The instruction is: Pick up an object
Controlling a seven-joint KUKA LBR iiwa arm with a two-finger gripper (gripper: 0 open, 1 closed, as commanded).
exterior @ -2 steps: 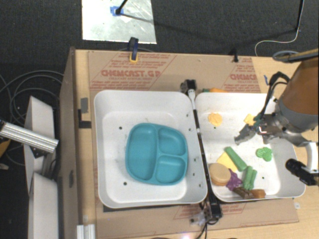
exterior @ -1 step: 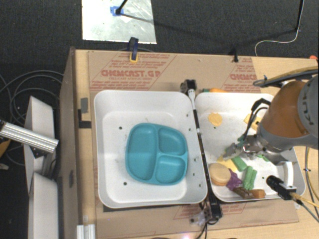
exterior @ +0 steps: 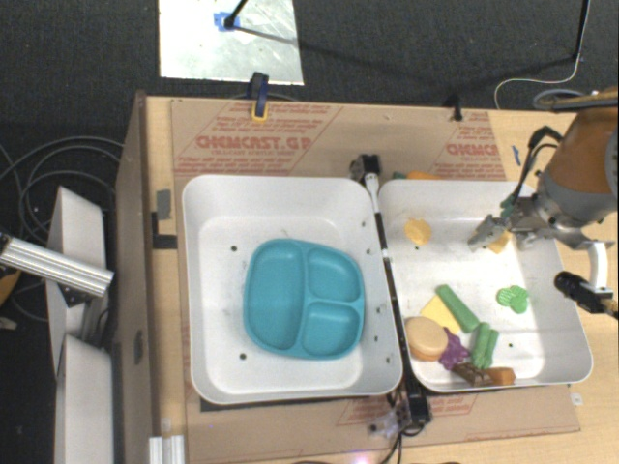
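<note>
My gripper (exterior: 502, 230) hangs low over the back right part of the right bin (exterior: 571, 346), at the end of the grey arm with the orange band (exterior: 585, 158). A small yellow piece (exterior: 498, 246) lies right under the gripper tip, partly hidden by it; whether it is gripped I cannot tell. Other pieces lie in this bin: a yellow lump (exterior: 417, 231) at the back left, a green leafy piece (exterior: 514, 299) at the right, and a green bar (exterior: 456, 307) on a yellow wedge (exterior: 437, 315).
At the right bin's front sit a tan round piece (exterior: 426, 337), a purple piece (exterior: 453, 354), a green pickle (exterior: 484, 343) and a brown-orange stick (exterior: 488, 376). The left bin (exterior: 208, 259) holds a teal divided plate (exterior: 305, 298). A black clamp (exterior: 368, 169) stands between the bins.
</note>
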